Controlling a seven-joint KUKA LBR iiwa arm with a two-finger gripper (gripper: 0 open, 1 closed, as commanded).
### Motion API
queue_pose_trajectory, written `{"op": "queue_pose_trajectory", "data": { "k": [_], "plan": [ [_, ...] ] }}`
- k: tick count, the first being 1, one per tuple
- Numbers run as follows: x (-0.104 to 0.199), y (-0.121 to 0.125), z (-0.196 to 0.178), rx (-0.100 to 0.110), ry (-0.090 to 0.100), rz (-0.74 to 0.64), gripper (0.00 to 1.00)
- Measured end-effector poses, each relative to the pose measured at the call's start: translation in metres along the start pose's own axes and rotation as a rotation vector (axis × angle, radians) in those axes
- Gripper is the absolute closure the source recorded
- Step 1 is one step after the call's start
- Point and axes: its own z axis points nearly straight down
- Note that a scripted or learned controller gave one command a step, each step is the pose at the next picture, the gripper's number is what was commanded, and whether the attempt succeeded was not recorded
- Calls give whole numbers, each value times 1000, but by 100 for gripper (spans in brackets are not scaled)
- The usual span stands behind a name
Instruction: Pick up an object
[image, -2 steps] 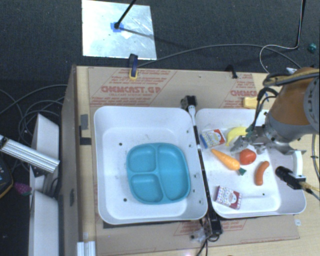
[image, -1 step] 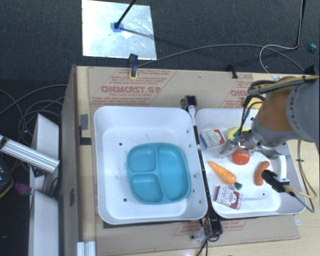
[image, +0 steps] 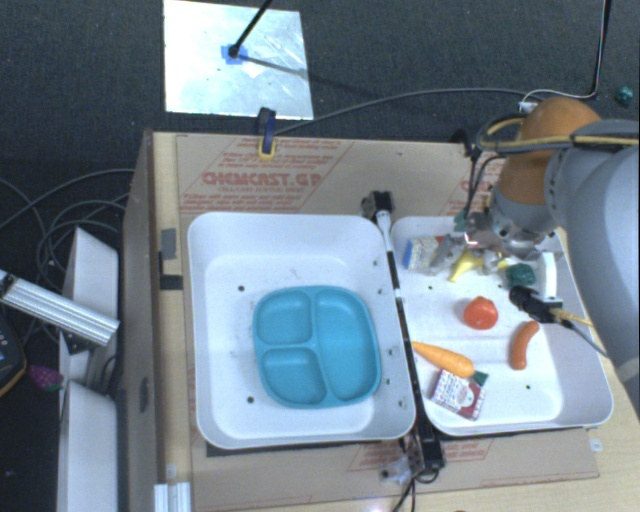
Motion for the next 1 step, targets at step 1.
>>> {"op": "queue_pose_trajectory", "data": {
  "k": [1],
  "plan": [
    [-2, -1, -9, 1, -4, -4, 100]
  ]
}}
